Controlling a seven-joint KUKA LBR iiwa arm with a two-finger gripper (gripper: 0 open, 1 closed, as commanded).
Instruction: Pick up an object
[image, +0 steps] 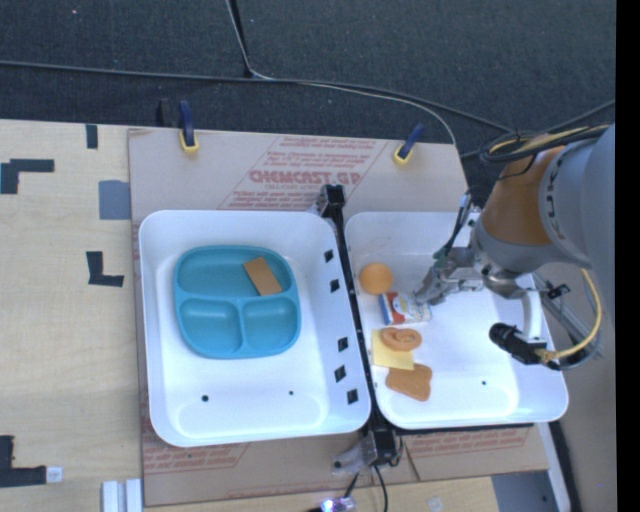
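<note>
The arm reaches in from the right, its orange band above the wrist, and the gripper (428, 293) is down in the right bin (520, 400), just beside a small red, white and blue packet (398, 307); whether the fingers are spread or closed, or touching the packet, I cannot tell from this angle. An orange ball (375, 278) lies just up and left of the packet. Below it a yellow square slice (385, 352) carries a small tan ring-shaped piece (403, 338), and a brown toast-like piece (411, 381) sits against the slice's lower edge. In the left bin (250, 410) a blue divided plate (238, 301) holds a tan rectangular piece (263, 276) in its upper compartment
</note>
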